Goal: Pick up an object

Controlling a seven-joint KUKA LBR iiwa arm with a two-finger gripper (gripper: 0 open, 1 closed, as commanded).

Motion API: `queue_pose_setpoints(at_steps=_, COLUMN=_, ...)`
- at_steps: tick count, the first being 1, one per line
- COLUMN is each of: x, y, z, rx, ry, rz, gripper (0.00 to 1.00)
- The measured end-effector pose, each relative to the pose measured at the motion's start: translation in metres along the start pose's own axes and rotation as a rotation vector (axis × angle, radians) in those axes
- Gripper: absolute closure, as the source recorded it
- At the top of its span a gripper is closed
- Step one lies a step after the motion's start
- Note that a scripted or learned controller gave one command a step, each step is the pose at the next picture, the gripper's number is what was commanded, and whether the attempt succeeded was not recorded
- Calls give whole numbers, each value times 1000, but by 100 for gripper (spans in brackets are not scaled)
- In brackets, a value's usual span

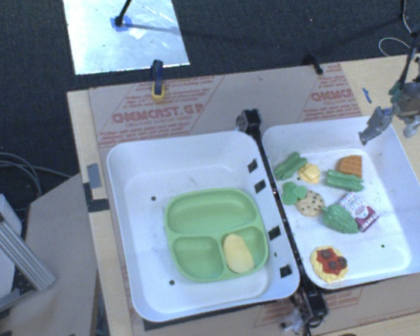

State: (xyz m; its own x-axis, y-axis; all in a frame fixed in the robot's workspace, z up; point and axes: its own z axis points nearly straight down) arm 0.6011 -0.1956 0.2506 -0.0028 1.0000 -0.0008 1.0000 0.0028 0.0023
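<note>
1. The toy foods lie in the right bin (413,195), grouped in its left and middle part. The gripper (379,122) hangs over the bin's upper right corner, apart from all of them.
2. Nearest to the gripper is an orange slice-shaped piece (350,164), below and to the left of it. Just beside that piece lies a green vegetable (344,180).
3. Further left are a green pod-like piece (289,165), a small yellow block (309,174), a small green piece (293,191) and a speckled cookie (309,204) touching it.
4. Lower down lie a green leafy piece (340,219) and a red-and-white packet (359,211), side by side and touching.
5. A round pizza-like piece (329,262) sits alone near the bin's front left corner.
6. The left bin (135,214) holds a green divided plate (201,211), with a yellow potato-like piece (238,253) in its lower right compartment.
7. The arm comes in from the right edge, with the gripper pointing left and slightly down towards the right bin.
8. Whether the gripper is apart or together cannot be told at this angle; nothing is seen in it.
</note>
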Motion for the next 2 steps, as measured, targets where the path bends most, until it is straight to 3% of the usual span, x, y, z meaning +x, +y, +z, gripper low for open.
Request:
queue_pose_setpoints(at_steps=1, x=-11, y=-38, z=87, rx=10, ry=3, rz=4, gripper=0)
queue_pose_setpoints(at_steps=2, x=-10, y=13, z=168, rx=-5, ry=0, rz=-2, gripper=0)
